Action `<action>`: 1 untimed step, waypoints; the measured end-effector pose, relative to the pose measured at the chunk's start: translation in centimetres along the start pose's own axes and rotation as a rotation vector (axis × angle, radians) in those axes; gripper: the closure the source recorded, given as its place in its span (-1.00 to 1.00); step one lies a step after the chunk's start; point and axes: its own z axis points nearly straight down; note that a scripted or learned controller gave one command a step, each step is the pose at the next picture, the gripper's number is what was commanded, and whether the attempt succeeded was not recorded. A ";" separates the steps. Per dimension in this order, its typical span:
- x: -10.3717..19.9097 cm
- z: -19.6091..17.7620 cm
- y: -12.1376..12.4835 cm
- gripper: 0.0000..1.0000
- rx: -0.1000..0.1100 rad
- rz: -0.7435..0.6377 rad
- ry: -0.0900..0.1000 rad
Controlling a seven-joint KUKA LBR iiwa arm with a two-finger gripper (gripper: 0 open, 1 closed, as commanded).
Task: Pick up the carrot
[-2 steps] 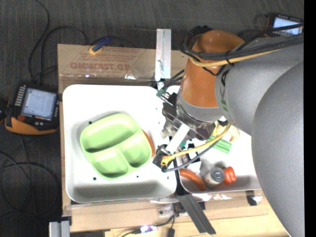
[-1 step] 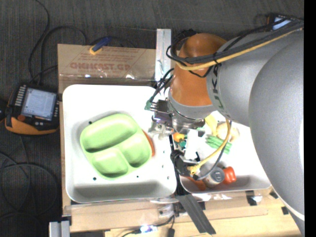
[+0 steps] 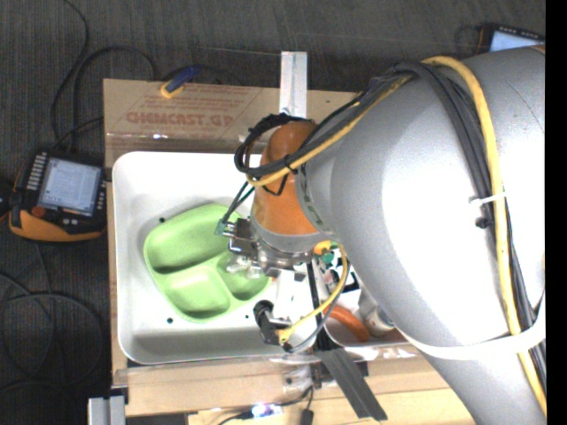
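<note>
though its finger state untellable, gripper (image 3: 250, 257) over green tray (image 3: 190, 259), carrot (image 3: 350, 324) just right, apart.

Robotics lab: teach pendant (image 3: 60, 195) on grey carpet (image 3: 177, 25), loose cables (image 3: 66, 87), white bin (image 3: 128, 237) on desk (image 3: 177, 104).

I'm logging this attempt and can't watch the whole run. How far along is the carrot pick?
Done: the arm has reached in over the bins, its wrist above the left bin beside the green tray. In hand: I can't tell; the tool is hidden under the wrist. An orange shape low under the arm may be the carrot, so the grasp and lift look still to do.
</note>
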 end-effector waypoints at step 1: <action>0.0 -0.7 -0.2 1.00 0.007 -0.001 -0.003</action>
